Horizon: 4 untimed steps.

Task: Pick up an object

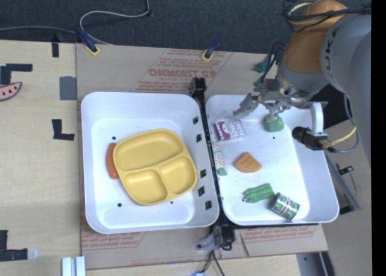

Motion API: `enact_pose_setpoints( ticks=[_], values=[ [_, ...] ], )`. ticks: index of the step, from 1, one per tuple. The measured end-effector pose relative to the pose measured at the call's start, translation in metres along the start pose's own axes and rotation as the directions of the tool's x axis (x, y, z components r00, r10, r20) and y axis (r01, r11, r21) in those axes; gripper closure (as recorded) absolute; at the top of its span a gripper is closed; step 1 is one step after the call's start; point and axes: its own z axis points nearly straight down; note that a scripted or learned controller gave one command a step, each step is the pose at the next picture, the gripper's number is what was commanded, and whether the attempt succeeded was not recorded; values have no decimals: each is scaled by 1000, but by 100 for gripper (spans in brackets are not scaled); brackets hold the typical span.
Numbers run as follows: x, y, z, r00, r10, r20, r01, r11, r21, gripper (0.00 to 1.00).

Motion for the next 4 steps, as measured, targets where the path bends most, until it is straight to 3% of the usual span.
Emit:
enact_pose_setpoints(
  ticks=[1,2,3,4],
  values=[
    [-24,18,102,1000,0,2,0,1000,-10,0],
    [-23,20,90,1000,1,0,-1,1000,-16,100],
    [-23,19,92,1000,1,-1,-1,1000,-12,0],
    [-23,19,82,1000,0,-2,0,1000,-12,100]
  ],
)
